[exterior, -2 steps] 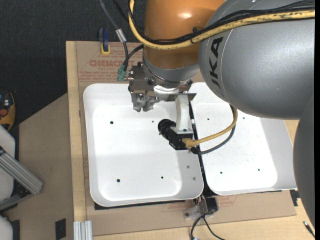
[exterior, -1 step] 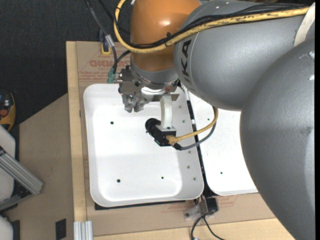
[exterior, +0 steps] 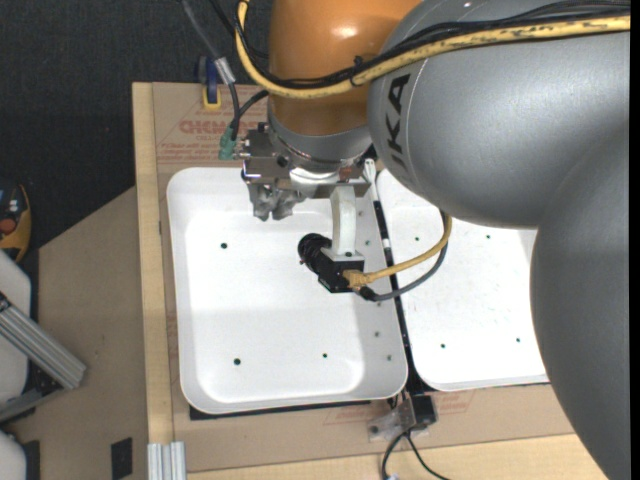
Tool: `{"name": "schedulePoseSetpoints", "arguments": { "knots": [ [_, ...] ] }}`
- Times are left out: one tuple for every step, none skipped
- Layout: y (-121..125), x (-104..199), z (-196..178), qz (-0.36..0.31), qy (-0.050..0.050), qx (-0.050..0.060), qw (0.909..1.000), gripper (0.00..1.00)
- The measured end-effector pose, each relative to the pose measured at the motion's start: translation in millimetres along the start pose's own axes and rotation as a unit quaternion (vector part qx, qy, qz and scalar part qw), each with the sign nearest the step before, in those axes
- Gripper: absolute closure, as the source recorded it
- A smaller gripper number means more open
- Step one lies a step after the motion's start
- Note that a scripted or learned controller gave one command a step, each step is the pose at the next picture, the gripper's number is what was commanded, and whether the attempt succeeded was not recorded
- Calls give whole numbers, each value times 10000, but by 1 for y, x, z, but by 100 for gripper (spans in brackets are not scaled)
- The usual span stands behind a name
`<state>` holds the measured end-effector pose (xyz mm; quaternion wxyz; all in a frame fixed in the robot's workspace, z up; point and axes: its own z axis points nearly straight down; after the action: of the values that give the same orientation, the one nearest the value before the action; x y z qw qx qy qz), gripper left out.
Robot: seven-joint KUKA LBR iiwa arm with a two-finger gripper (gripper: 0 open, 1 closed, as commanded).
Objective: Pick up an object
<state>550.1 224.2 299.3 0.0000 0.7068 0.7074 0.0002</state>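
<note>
The gripper hangs over the far end of the left bin; I cannot tell whether it is open or closed.

Open floor across the front and left side of the left bin, low rims around it, end effector near its back wall, grey arm overhanging the right bin.
</note>
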Motion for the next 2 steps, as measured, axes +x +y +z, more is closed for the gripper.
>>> {"name": "schedulePoseSetpoints", "arguments": {
  "knots": [
    [5, -10, -44, 5, 7, -21, 10000, 100],
    [32, 1, 23, 7, -8, 24, 10000, 100]
  ]
}}
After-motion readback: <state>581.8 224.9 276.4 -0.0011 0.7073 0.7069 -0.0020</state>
